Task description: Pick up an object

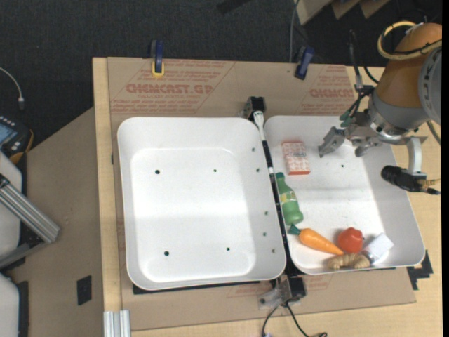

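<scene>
— Over the right bin (393,220), my claw (345,140) hangs, fingers apart, nothing between them.
— Nearest pick?
— Pink box (295,157), just beside it. Nothing's lifted yet.

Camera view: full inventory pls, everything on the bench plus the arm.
left bin: 1, white, left half of bench
right bin: 1, white, right half, beside the left bin
small box: 1, pink and white, upper part of right bin
bottle: 1, green, along right bin's left wall
carrot: 1, orange, lower right bin
tomato: 1, red, right of carrot
ginger root: 1, tan, right bin's near edge
clamps: 2, blue, bench's far edge
gripper: 1, grey, open, above upper right bin, holding nothing
</scene>
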### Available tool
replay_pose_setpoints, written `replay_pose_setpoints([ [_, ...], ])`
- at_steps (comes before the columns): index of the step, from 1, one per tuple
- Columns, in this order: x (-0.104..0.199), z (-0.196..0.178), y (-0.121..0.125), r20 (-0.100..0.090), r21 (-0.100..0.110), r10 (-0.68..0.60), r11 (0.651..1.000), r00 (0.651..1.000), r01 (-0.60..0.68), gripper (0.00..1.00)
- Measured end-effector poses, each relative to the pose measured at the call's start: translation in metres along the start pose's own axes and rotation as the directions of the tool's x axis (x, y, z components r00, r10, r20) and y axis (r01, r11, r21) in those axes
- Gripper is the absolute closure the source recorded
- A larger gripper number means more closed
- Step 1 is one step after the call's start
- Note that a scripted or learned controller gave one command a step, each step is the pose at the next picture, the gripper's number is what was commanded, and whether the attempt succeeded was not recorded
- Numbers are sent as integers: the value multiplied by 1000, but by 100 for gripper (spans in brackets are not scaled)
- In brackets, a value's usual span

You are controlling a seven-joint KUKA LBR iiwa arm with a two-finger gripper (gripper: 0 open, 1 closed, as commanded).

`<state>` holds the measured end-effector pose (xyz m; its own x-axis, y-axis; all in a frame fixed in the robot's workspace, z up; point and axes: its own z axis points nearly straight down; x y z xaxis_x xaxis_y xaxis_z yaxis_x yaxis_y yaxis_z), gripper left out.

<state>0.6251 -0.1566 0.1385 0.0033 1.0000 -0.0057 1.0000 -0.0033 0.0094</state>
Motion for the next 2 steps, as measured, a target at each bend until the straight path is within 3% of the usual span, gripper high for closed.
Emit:
replay_pose_setpoints([
  [1, 4, -7, -1, -3, 4, -4, 1000, 1000, 4, 100],
  [2, 33, -144, 47, -2, -11, -9, 1000, 1000, 9, 100],
])
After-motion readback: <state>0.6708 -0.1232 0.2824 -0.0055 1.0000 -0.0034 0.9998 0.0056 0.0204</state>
